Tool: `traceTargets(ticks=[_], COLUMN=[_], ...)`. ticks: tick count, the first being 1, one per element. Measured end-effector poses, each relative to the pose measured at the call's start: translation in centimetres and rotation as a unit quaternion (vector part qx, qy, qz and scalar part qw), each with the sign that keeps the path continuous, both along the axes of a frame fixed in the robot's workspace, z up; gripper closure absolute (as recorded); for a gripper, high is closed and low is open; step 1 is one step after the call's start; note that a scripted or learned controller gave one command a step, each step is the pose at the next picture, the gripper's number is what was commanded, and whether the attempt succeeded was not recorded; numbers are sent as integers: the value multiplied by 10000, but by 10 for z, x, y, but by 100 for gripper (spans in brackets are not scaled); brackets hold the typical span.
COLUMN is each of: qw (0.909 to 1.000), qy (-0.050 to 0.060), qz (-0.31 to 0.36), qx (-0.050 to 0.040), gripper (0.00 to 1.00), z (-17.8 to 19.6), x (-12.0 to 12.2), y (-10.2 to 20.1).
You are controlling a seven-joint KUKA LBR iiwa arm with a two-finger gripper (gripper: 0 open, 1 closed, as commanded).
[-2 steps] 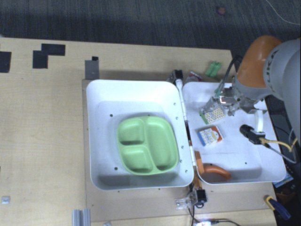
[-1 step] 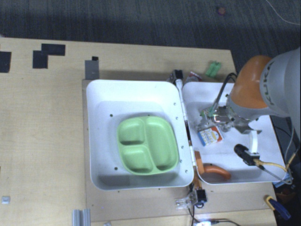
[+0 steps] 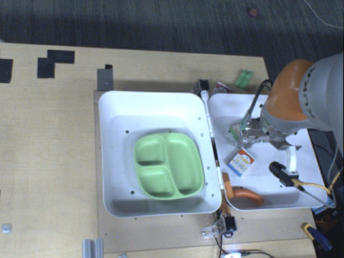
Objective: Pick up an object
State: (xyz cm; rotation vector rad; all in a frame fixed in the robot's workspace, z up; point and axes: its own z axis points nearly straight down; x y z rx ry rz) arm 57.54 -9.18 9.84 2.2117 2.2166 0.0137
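Orange tool [image 3: 246, 195] hugs the right bin's [image 3: 226, 104] near wall; end effector [image 3: 244, 133] grip unclear

Green plate [image 3: 169, 164], white bins [image 3: 115, 144]
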Motion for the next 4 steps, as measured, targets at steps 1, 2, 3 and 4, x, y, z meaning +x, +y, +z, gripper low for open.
traceTargets(ticks=[1,2,3,4], qw=[10000,10000,10000,10000], qy=[3,16,-13,-10], qz=[3,-6,0,3], qx=[1,-4,-4,-4], gripper=[0,0,100,0], z=[0,-11,0,0], x=[0,-31,-29,-29], y=[0,8,8,8])
